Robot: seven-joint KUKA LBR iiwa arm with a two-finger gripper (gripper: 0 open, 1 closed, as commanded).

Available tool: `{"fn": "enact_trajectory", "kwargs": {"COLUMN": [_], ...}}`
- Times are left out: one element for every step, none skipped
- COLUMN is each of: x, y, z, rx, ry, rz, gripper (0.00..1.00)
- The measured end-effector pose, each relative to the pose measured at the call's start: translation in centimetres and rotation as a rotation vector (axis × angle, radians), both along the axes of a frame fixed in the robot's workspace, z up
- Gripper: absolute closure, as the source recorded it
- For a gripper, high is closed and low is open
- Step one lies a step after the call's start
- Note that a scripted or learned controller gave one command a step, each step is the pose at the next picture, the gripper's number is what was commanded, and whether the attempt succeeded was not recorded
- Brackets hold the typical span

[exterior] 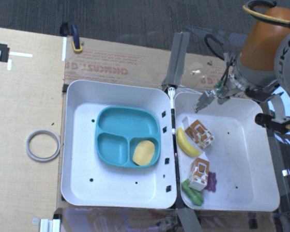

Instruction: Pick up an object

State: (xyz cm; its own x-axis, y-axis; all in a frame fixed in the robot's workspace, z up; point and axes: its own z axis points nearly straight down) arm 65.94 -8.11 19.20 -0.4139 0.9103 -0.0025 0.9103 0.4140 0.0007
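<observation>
Two shallow white bins sit side by side on the bench, the left bin (74, 146) and the right bin (248, 166), meeting along a shared middle rim. In the left bin lies a teal divided plate (117, 128), and a pale yellow round object (144, 152) rests in its lower right compartment. The right bin holds a cluster of things along its left side: a banana (187, 144) lying at a slant near the rim, a small white and orange carton (200, 134) just beside and partly over the banana's upper end, a second white and orange carton (198, 174) lower down, a purple object (211, 181) touching that carton's right side, and a green object (193, 193) just below it near the bin's front corner. The arm (270, 44) reaches in from the right, its orange band high above the far edge of the right bin. The gripper (205, 102) hangs at the bin's far left corner, above the upper carton and apart from it, with nothing seen between its fingers; whether they are spread or pressed together cannot be told at this size. Outside the bins, a grey ring (43, 145) lies on the wooden bench to the left.
</observation>
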Motion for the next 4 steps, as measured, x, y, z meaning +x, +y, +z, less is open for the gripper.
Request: {"fn": "enact_trajectory", "kwargs": {"x": [0.0, -4.2, -4.2, -3.4], "y": [0.0, 2.6, 2.6, -1.8], "z": [0.0, -0.1, -0.1, -10.0], "rx": [0.0, 0.002, 0.001, 0.002], "ry": [0.0, 0.003, 0.003, 0.002], "rz": [0.0, -0.128, -0.129, -0.088], "gripper": [0.0, 0.0, 0.0, 0.0]}}
